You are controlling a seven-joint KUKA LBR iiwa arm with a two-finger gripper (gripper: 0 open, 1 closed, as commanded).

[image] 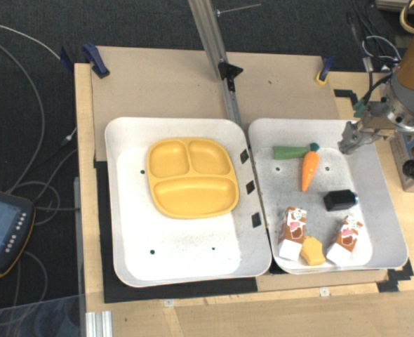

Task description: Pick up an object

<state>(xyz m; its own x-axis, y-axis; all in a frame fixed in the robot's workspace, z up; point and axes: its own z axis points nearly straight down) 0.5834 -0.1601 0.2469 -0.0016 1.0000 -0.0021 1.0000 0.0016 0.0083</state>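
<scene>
Nearest the camera, at the right bin's (389,216) 6 o'clock edge, sit a yellow block (312,252) and two small cartons (294,232) (346,239). A black block (339,200) lies at centre-right. A toy carrot (309,169) lies toward 12 o'clock, a green piece (291,152) touching its top. The gripper (350,140) hangs over the bin's 2 o'clock corner, holding nothing; its opening cannot be judged. The left bin (126,209) holds a yellow divided plate (191,177) at centre.
</scene>
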